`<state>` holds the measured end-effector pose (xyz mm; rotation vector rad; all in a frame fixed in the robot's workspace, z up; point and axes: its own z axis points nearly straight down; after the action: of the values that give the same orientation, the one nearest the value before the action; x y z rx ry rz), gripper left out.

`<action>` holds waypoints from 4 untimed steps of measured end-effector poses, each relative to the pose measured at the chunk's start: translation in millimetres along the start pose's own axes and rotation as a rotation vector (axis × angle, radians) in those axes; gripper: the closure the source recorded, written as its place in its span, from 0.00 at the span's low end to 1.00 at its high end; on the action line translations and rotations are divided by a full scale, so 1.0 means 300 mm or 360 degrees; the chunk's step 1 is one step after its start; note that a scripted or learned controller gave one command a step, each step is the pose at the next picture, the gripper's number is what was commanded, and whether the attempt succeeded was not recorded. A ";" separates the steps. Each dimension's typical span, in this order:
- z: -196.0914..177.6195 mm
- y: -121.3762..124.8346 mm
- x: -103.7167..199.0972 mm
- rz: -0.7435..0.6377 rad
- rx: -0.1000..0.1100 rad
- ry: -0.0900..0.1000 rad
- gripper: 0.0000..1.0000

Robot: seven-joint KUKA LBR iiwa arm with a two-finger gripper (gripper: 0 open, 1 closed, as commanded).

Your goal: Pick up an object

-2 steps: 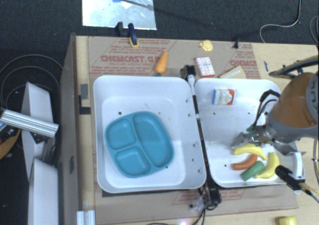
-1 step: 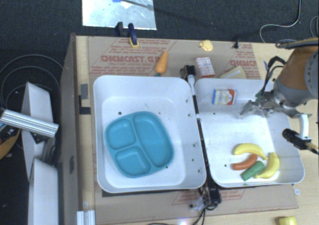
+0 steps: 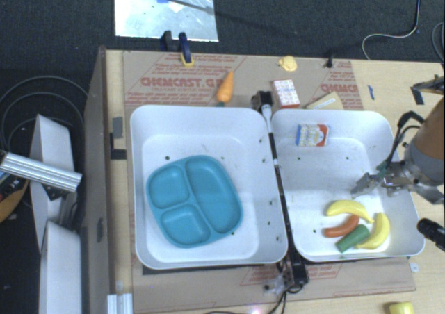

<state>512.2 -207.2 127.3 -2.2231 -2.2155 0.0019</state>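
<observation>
Since the toy bananas (image 3: 348, 208), sausage (image 3: 341, 225) and green piece (image 3: 354, 236) huddle in the right bin's (image 3: 327, 156) near corner, the end effector (image 3: 375, 183) hovers just above them, spread and empty, seemingly lining up a grab.

My arm (image 3: 427, 146) runs off the right edge, so most of it is cut away. My claw (image 3: 379, 182) is small and blurred; I cannot tell whether its fingers are parted. The green piece (image 3: 353, 237) lies partly under the red sausage (image 3: 341, 226) and against a banana (image 3: 376, 232); its kind is unclear. A yellow thing (image 3: 401, 308) is clipped by the bottom edge.
</observation>
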 end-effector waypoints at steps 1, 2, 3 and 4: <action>0.142 -0.089 0.155 -0.0012 -0.0001 0.0002 0.00; 0.101 0.169 0.135 -0.0016 -0.0020 -0.0006 0.00; 0.146 -0.096 0.099 0.0001 0.0001 0.0000 0.00; 0.108 -0.080 0.105 -0.0009 -0.0012 -0.0001 1.00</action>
<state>488.3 -175.6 95.2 -2.2210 -2.2257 -0.0054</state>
